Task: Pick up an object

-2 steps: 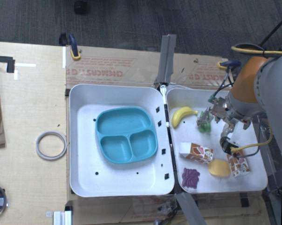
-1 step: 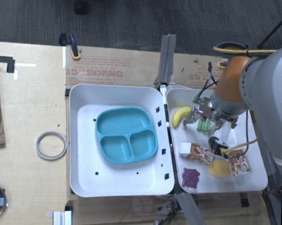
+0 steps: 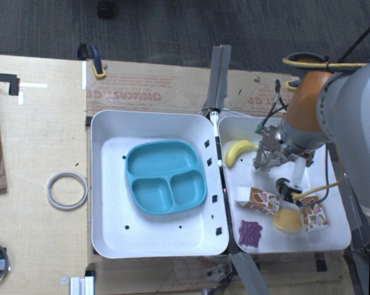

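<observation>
The gripper [image 3: 267, 158] is hanging over the right bin [image 3: 334, 242], just beside the banana [image 3: 239, 150]. Nothing is sitting between its fingers, and they are looking open. A blue tray [image 3: 165, 176] is lying in the left bin [image 3: 108, 220].

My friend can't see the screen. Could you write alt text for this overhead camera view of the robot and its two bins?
A grey robot arm reaches from the right, its gripper low over the right bin, near a banana, two small cartons, a yellow lump and a purple piece. The left bin holds a blue divided tray.
</observation>
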### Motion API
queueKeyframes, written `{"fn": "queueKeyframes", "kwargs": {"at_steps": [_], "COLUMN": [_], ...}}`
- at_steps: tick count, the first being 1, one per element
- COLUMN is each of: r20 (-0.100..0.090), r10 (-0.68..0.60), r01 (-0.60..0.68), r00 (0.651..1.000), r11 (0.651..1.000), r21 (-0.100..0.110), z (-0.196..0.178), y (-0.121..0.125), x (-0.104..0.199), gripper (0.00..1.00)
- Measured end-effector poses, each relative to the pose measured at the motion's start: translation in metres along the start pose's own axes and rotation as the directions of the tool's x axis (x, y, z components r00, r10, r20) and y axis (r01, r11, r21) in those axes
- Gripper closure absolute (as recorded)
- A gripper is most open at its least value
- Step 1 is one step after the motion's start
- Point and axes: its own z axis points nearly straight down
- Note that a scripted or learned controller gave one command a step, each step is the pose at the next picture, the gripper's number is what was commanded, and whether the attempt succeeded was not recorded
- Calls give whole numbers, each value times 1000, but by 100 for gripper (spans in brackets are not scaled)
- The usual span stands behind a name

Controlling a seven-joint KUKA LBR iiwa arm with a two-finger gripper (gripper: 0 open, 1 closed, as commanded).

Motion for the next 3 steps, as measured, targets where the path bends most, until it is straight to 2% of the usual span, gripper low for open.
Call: {"fn": "queueKeyframes", "kwargs": {"at_steps": [1,2,3], "r20": [-1,-1,-1], "r10": [-7,-8,-277], "r01": [7,8,277], "r00": [1000,1000,961], "r11": [1000,1000,961], "r21": [-6,-5,-3], "z": [-79,-78,-65], "y": [35,35,-18], "x": [10,10,-10], "gripper": [100,0,0]}}
